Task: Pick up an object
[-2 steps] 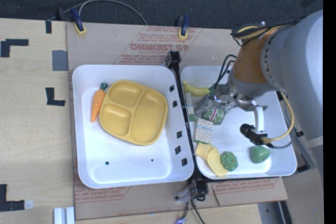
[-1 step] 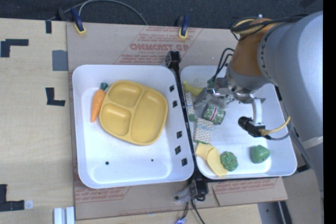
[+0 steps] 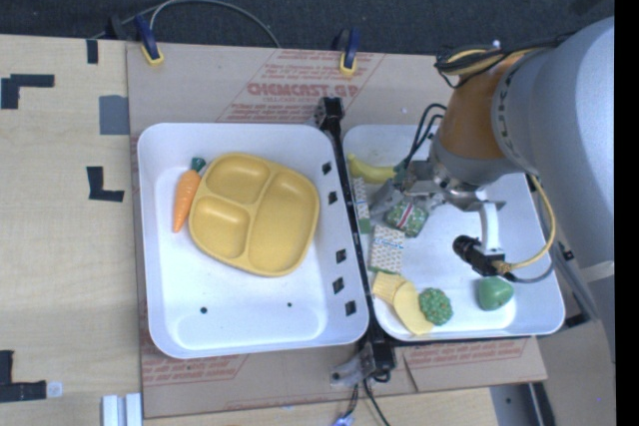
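My gripper [image 3: 402,200] is low over the left part of the right bin [image 3: 534,319], reaching in from the right. Directly under it lies a small green and red patterned packet [image 3: 408,216], and I cannot tell whether the gripper touches it. A yellow banana [image 3: 371,171] lies just behind the gripper near the bin's back left. A white speckled packet [image 3: 387,254] rests in front of it. Yellow cheese pieces [image 3: 397,297], a green broccoli [image 3: 434,304] and a green pepper [image 3: 493,293] sit along the bin's front.
The left bin [image 3: 160,244] holds a yellow divided plate [image 3: 255,213] and an orange carrot [image 3: 184,198] at its left side. The black divider [image 3: 344,214] runs between the bins. The arm's cable and black connector [image 3: 475,252] hang over the right bin's middle.
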You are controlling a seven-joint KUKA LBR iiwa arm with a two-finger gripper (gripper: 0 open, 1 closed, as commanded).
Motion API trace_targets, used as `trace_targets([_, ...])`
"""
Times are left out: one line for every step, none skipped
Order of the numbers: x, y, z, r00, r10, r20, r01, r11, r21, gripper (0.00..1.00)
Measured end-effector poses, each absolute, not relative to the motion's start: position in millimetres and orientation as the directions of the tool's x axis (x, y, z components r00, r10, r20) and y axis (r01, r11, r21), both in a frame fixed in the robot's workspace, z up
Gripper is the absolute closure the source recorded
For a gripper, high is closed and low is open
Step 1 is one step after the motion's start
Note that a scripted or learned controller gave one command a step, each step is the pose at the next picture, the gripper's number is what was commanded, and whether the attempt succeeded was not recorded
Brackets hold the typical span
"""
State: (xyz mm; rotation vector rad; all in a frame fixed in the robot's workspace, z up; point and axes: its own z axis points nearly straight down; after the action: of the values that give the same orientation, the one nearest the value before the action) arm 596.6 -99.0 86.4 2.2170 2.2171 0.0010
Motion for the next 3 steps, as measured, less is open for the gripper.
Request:
trace_targets([610.9, -100, 86, -0.001, 1.000, -0.001, 1.000, 0.001, 0.000, 0.00])
trace_targets([598.7, -99, 86, -0.001, 1.000, -0.003, 1.000, 0.001, 0.005, 0.00])
trace_targets([599.7, -99, 97, -0.002, 1.000, -0.002, 1.000, 0.002, 0.007, 1.00])
